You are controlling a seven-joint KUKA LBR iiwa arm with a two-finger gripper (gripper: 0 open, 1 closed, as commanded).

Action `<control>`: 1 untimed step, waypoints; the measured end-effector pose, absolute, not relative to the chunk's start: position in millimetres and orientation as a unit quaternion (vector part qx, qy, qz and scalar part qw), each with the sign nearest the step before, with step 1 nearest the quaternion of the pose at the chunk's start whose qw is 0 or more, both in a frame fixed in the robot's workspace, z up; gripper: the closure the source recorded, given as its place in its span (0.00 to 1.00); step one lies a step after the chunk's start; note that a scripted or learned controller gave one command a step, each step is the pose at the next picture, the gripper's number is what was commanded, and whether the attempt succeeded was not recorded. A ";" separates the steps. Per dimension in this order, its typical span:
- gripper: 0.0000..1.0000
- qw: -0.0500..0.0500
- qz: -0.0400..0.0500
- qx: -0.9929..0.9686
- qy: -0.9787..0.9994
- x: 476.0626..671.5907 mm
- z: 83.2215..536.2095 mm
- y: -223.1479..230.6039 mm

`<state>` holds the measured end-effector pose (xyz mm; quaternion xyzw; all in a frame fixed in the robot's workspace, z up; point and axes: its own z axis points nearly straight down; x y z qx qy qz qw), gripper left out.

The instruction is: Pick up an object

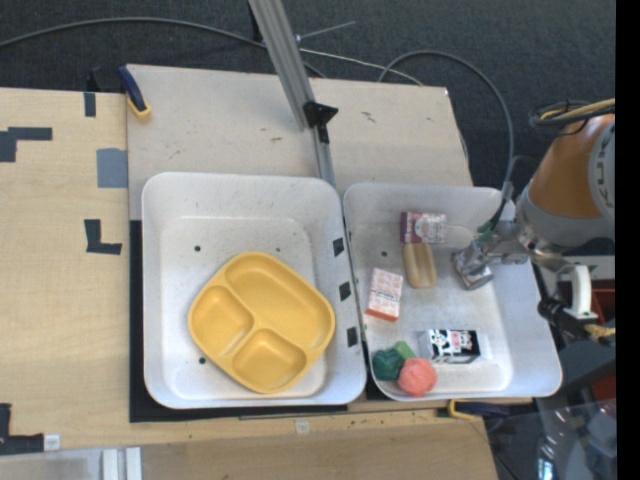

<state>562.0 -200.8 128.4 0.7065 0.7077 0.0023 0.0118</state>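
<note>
R bin (520,368): pincer (472,271) low at its right side, grip state can't tell; tan block (419,264) just left of pincer, pink box (424,227) above block.

yellow tray (262,320) left bin (160,268), claw (472,268) right bin (530,358)

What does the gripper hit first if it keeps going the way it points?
Probably the tan bread-like block: the gripper points left across the right bin, and that block lies next in line. Height above the floor is unclear, so it might pass over.
</note>
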 end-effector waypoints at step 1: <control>1.00 0.003 0.001 0.707 0.708 562.9 191.3 -203.5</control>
